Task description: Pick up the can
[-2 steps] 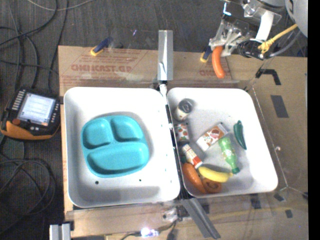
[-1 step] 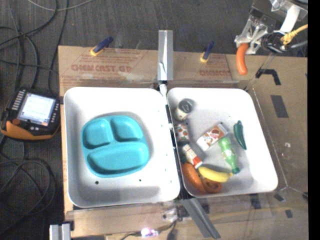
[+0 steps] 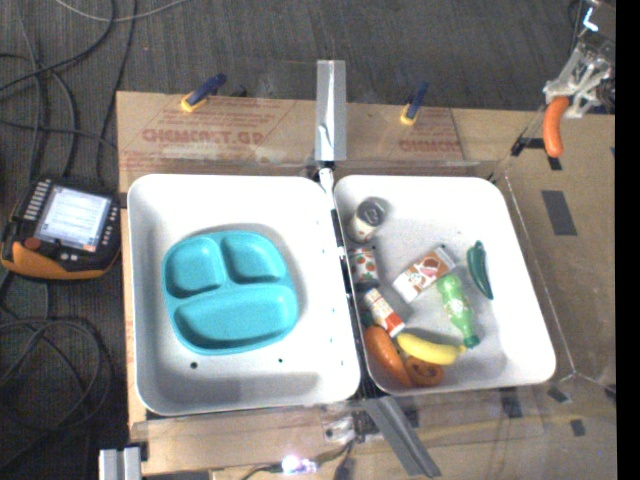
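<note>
Eyes on the small grey metal can (image 3: 371, 216), and it sits in the far left corner of the right white bin (image 3: 520, 268), close against the divider wall. It looks upright or slightly tipped, round top facing the camera, dull silver with a pale label band lower down.

Up at the top right, the pincer (image 3: 583, 73) hangs well clear of both bins, out past the tabletop's (image 3: 250, 133) far corner, and it is too small and cluttered to tell whether it is open or closed. An orange band (image 3: 552, 128) shows just below it.

Now the count in the right bin: one can, one yellow banana (image 3: 430, 348), one orange round fruit (image 3: 385, 356), one green plastic bottle (image 3: 456, 308), one dark green pepper-like piece (image 3: 480, 268), one red-and-white carton (image 3: 423, 273), and two small red-labelled packets (image 3: 372, 286) along the left wall.

Over in the left white bin (image 3: 150, 268), one turquoise plastic tray with three compartments (image 3: 232, 290).

Two yellow-and-blue clamps (image 3: 203, 91) grip the tabletop's far edge. One orange-cased control pendant (image 3: 60, 228) lies on the floor to the left.
</note>
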Controlling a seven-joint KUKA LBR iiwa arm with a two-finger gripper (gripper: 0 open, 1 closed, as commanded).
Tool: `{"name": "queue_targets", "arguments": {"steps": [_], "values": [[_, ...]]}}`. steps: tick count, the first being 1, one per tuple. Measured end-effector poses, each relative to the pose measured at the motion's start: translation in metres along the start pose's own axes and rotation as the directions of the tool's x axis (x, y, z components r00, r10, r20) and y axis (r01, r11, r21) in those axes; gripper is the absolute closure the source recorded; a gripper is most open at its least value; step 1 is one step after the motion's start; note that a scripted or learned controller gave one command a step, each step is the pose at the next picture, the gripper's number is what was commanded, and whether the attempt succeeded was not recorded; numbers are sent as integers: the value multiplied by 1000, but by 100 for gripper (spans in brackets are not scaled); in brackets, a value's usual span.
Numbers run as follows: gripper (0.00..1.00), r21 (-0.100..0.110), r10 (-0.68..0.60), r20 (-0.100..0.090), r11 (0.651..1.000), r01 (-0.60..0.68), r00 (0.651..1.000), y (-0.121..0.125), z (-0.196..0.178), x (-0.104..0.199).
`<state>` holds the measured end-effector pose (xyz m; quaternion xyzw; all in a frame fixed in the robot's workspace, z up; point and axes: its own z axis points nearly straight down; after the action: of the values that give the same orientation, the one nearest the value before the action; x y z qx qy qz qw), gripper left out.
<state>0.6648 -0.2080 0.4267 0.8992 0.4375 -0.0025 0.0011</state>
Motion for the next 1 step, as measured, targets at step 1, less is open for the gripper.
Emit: {"name": "queue_targets", "arguments": {"steps": [1], "values": [[100, 0, -120, 0, 993, 120, 993, -40, -7, -19]]}}
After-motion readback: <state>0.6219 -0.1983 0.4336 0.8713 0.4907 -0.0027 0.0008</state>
